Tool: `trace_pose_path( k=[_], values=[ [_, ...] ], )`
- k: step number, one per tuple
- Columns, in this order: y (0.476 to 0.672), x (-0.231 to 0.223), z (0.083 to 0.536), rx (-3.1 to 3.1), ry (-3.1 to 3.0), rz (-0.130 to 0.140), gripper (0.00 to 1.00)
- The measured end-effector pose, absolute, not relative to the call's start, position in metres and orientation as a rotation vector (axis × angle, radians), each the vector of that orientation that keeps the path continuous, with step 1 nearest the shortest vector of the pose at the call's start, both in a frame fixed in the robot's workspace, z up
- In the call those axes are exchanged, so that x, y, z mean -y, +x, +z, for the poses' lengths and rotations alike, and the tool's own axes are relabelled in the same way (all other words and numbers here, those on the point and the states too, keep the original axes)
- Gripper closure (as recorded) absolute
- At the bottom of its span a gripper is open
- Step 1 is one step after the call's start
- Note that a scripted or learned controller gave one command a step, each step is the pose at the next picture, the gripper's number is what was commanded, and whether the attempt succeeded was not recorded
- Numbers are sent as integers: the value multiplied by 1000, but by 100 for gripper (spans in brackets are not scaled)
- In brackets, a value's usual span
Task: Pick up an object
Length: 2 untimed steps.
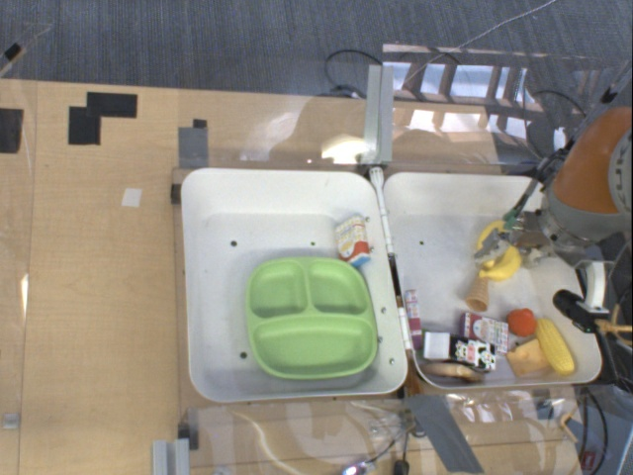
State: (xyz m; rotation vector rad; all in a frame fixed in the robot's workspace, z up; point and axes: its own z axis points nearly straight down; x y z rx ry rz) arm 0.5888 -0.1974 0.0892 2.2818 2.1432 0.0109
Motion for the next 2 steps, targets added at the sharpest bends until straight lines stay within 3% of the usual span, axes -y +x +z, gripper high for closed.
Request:
trace_pose_path(
  k=[1, 2],
  values=[
    [590, 196, 100, -2145, 2279, 16, 100],
    [589, 138, 213, -2101, 2329, 8, 100]
  ],
)
